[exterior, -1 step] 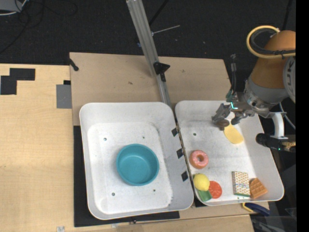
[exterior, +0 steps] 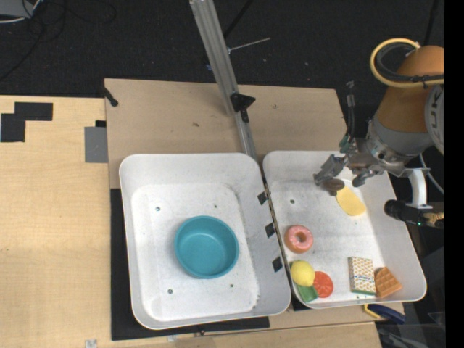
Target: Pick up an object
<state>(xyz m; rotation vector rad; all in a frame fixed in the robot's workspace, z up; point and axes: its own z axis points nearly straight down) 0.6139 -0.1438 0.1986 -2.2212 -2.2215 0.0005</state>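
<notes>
Camera view: tool, spread, hovers near right bin's far edge, beside yellow piece.

A pale wooden bench sits on dark carpet, evenly lit.
</notes>
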